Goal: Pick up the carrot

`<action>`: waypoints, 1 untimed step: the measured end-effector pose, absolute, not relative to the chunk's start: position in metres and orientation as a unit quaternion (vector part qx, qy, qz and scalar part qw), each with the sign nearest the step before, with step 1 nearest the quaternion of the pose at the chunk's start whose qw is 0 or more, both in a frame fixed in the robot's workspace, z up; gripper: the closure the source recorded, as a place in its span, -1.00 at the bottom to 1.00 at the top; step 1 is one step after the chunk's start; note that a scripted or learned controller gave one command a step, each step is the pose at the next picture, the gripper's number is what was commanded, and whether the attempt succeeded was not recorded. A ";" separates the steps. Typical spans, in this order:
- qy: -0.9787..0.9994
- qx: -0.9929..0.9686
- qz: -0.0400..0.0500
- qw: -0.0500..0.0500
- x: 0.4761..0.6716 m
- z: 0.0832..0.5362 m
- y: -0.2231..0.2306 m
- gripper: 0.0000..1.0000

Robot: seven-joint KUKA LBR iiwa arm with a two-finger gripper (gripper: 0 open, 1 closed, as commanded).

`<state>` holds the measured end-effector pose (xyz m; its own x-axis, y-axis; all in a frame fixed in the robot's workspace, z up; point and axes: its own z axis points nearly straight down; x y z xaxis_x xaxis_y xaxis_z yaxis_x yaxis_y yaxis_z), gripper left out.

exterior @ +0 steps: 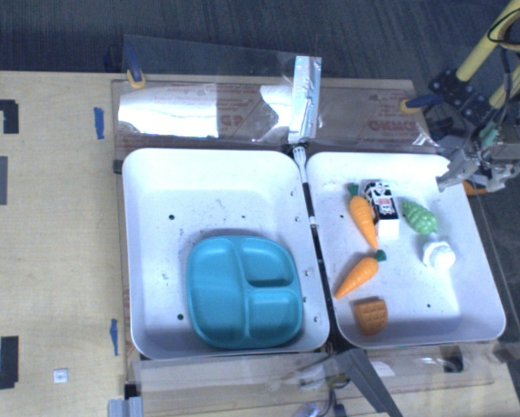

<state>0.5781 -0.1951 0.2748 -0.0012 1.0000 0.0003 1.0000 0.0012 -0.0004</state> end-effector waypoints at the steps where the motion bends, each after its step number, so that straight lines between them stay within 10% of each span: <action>1: -0.700 -0.714 0.002 0.004 0.628 0.135 -0.142 -1.00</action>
